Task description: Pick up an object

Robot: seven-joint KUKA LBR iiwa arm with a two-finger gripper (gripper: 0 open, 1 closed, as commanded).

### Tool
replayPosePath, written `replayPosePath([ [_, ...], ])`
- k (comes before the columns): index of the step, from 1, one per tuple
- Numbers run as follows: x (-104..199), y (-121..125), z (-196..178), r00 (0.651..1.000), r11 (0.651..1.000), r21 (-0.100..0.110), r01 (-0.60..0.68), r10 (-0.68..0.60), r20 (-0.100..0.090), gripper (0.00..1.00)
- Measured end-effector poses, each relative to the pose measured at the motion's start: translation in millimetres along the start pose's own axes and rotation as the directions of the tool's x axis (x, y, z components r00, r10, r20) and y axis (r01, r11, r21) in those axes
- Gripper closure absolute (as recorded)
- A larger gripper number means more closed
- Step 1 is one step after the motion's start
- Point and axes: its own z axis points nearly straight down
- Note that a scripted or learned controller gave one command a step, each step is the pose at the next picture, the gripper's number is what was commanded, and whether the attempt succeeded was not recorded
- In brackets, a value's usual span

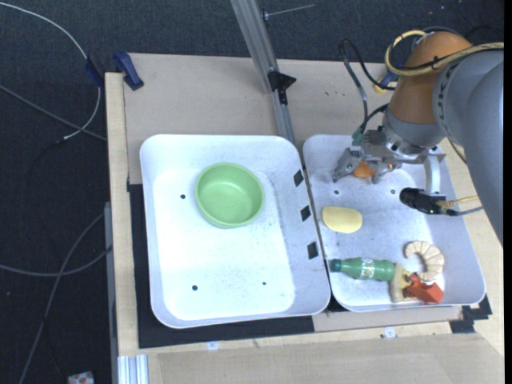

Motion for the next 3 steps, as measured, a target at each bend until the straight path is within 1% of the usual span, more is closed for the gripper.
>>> replayPosePath([
  [1,0,1,-12,1.0,1.0,-0.002,0.0,0.0,-0.001,1.0],
  [2,-2,0,-78,1.0,1.0,-0.021,0.0,0.0,0.005,1.0],
  [3,9,3,-140,1.0,1.0,-0.023,0.005,-0.005,0.004,1.0],
])
